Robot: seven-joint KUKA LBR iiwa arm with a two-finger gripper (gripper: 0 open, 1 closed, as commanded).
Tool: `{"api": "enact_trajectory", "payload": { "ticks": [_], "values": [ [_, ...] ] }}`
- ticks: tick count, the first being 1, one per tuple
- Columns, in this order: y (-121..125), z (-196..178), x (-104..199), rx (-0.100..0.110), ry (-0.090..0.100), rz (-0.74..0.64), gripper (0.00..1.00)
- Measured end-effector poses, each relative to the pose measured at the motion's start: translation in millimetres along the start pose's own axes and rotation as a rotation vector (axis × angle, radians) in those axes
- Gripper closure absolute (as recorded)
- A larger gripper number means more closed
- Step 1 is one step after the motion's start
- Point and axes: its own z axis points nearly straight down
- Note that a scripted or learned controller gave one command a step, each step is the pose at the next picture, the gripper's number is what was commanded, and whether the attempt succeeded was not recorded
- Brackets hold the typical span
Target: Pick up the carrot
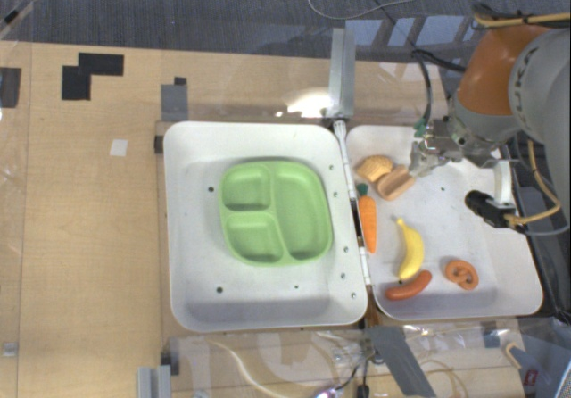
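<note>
From above, my gripper (426,155) hangs over the right bin (517,298) near its far edge, beside the bread (385,177); whether it is parted or closed I cannot tell. The carrot (367,222) lies against that bin's left wall, apart from me, with the banana (409,251) just beside it.

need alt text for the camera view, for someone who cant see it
A carrot lies against the left wall of the right white bin, with the robot's hand above the bin's far end near a bread piece. A banana, sausage and pretzel lie nearby; the left bin holds a green divided plate.
</note>
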Motion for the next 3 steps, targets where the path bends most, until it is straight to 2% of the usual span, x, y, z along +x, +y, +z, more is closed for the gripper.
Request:
{"api": "enact_trajectory", "payload": {
  "ticks": [1,2,3],
  "values": [
    [-37,-95,34,-0.004,0.000,0.096,1.00],
    [11,-145,62,-0.003,0.000,-0.191,1.00],
    [12,-157,63,-0.009,-0.002,-0.197,1.00]
  ]
}}
